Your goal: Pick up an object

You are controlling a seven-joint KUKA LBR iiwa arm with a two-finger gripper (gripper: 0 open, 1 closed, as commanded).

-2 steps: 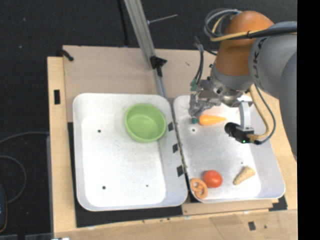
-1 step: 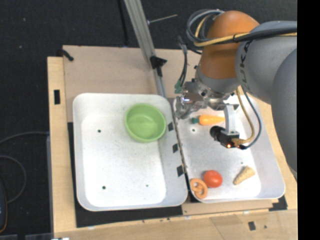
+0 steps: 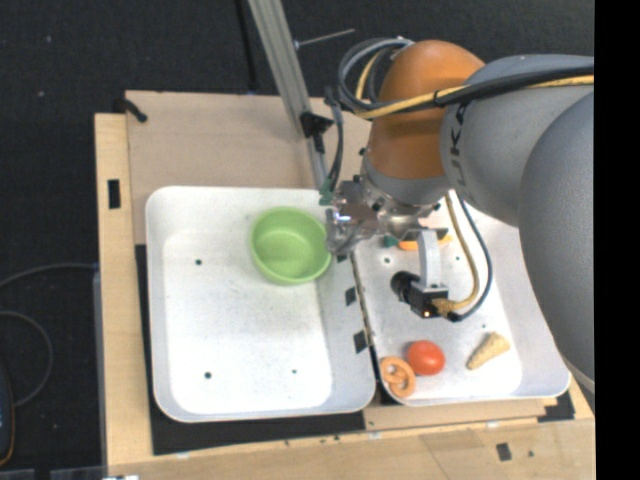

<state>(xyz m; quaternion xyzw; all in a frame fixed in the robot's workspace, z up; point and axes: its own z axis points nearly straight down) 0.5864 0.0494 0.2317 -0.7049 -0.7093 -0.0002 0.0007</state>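
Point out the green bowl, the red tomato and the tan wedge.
Round green plastic bowl (image 3: pixel 289 245): camera view, inner floor.
Small red tomato (image 3: pixel 426 357): camera view, top of its skin.
Tan wedge-shaped piece (image 3: pixel 489 350): camera view, middle of its upper face.

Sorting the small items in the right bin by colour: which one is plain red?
The red tomato-like ball near the bin's front. The pretzel-shaped piece touching it is orange, and the wedge to its right is tan.
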